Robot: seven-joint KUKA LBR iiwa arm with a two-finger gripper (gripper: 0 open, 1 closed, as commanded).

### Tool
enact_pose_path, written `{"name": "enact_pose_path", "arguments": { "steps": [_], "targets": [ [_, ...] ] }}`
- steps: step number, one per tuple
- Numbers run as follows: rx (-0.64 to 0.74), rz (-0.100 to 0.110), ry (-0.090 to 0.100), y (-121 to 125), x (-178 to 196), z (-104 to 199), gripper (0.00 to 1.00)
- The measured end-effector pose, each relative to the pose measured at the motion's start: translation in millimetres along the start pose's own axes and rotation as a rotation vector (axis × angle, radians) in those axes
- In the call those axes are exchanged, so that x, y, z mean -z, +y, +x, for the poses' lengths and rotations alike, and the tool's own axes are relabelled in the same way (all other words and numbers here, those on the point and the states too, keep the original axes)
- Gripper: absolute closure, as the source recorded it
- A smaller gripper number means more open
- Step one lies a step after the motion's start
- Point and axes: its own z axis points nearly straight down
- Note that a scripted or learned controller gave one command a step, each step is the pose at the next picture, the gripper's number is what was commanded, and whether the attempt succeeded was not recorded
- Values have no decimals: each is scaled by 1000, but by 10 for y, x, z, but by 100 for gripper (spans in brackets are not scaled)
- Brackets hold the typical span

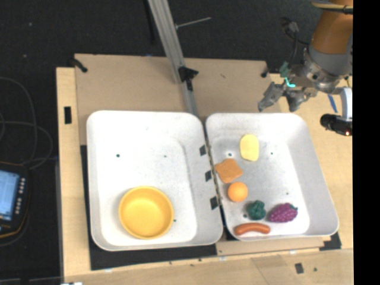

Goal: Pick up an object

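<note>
**Tool above the far right corner, food toys low in the right bin**

On the bench, a pale wooden board against a dark floor, two white bins sit side by side with their inner rims touching. The left bin carries a yellow bowl near its front edge; the rest of its floor is bare white. The right bin carries a yellow piece toward the middle, a tan square and an orange ball along its left wall, and a sausage, a green lump and a purple grape bunch by its front edge. Its far right quarter lies free.

The tool hangs just beyond the right bin's far edge, its dark fingers spread apart with nothing between them, well apart from every toy. A grey metal bar slants down to the bins' shared far corner. The arm is cut off at the right edge, and a screen device is cut off at the left.
</note>
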Motion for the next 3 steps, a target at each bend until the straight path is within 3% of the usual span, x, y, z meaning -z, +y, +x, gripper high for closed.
{"name": "enact_pose_path", "arguments": {
  "steps": [2,3],
  "targets": [
    [0,0,0,28,-871,105,0],
    [-3,4,1,42,-1437,0,0]
  ]
}}
